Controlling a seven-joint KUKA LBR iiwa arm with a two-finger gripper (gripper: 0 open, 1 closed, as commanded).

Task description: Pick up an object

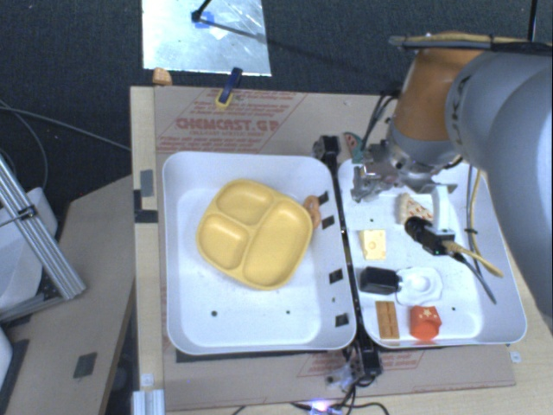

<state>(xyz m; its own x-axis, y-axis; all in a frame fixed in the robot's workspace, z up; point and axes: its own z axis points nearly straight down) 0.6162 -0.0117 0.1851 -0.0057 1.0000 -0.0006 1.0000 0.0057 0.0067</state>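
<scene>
Objects (374, 244) are lying scattered in the right bin (510, 314), so we are hovering our tool (367, 182) at its upper-left corner, its grip state impossible to tell.

In the bin on my side lie my pickings — a pale yellow cheese-like square (374, 244) flat near the middle, a black block (378, 279) just below it, a white rounded piece (421, 283) touching the block's right, an orange-brown bar (387, 320) at the front edge, and a red lump (424, 322) just beside that bar. Farther back a tan wedge (413, 207) rests tilted. In the other bin a yellow three-part plate (256, 233) sits flat — a small orange piece (312, 207) touches its right rim.
</scene>
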